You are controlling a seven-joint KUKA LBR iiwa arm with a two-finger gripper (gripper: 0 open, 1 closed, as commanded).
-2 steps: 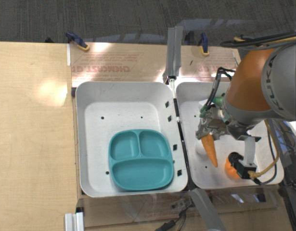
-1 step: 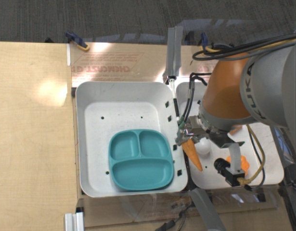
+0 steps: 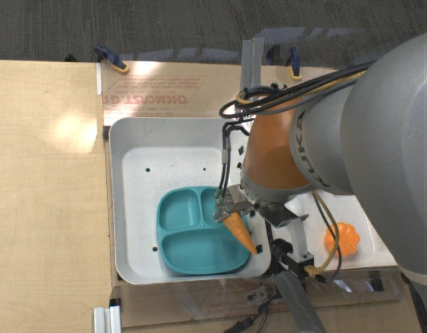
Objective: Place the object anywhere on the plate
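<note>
Teal plate (image 3: 192, 238), one; orange cone (image 3: 240, 232), one, gripped by the tool (image 3: 229, 214).

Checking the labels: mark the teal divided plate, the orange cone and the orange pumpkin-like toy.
Teal divided plate (image 3: 192, 254), camera view, large lower compartment.
Orange cone (image 3: 241, 233), camera view, mid-body.
Orange pumpkin-like toy (image 3: 343, 238), camera view, centre.

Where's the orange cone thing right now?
The orange cone is at the right edge of the teal plate in the left bin, just under the gripper, its tip pointing toward the bin's lower right corner.
</note>
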